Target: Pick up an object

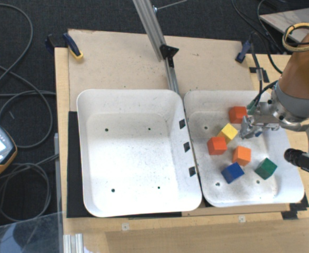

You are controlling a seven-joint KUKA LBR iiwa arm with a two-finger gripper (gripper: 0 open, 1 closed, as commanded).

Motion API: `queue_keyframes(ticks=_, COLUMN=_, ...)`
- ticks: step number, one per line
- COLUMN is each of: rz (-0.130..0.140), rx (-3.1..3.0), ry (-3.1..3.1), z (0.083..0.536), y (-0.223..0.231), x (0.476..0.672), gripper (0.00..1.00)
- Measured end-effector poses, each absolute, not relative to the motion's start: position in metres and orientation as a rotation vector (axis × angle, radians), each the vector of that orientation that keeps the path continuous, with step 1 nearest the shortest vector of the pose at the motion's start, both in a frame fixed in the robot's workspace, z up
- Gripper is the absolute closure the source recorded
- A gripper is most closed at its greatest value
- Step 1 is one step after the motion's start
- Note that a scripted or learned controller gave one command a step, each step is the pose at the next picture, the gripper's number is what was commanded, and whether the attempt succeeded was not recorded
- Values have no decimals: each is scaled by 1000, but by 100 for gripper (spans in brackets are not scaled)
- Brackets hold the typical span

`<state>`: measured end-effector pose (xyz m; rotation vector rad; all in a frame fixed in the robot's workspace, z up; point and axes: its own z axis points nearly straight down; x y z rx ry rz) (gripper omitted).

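Cubes sit in the right bin (293,194): red cube (216,145), yellow cube (229,132), orange cube (241,155) beside my gripper (250,129). Can't tell my finger gap, so I'd centre over one cube and avoid its neighbours.

Arm (300,73) cut off at right edge; gripper (250,127) blurred, partly covering orange cube (237,113).

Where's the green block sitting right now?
In the camera view, the green block lies in the right bin, toward its near right corner, just right of the blue block and below the gripper.
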<state>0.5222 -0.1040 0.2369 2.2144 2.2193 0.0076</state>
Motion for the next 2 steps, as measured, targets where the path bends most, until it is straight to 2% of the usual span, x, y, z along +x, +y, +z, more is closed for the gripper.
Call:
queue_keyframes(ticks=1, rz=7, rx=2215, ry=2219, z=291, y=-104, x=524, gripper=100)
queue_keyframes(ticks=2, rz=4, rx=2214, ry=2226, z=290, y=-62, x=551, gripper=100)
